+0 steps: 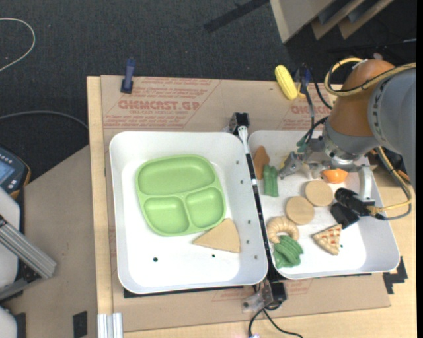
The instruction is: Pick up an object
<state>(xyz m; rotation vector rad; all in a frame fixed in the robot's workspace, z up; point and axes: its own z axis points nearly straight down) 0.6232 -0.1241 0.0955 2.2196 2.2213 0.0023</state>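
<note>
Beside glossy green tray (180, 195) lies flat tan wedge (218, 237).

A dark grey carpeted floor (165, 39) fills the upper part of the view, with a thin white cable (28, 26) looped across it at the top left. The bench top (66, 218) is pale wood, overlaid by a brown paper-faced sheet (102, 198) printed with red CHEMCAST lettering (158, 103). A blue clamp (127, 75) and a yellow clamp (285, 81) grip the sheet's far edge. Light wooden furniture (330, 16) stands at the top right. An aluminium rail (26, 254) slants across the lower left, below a dark device (10, 173) at the left edge. The light is even, with soft shadows.
</note>
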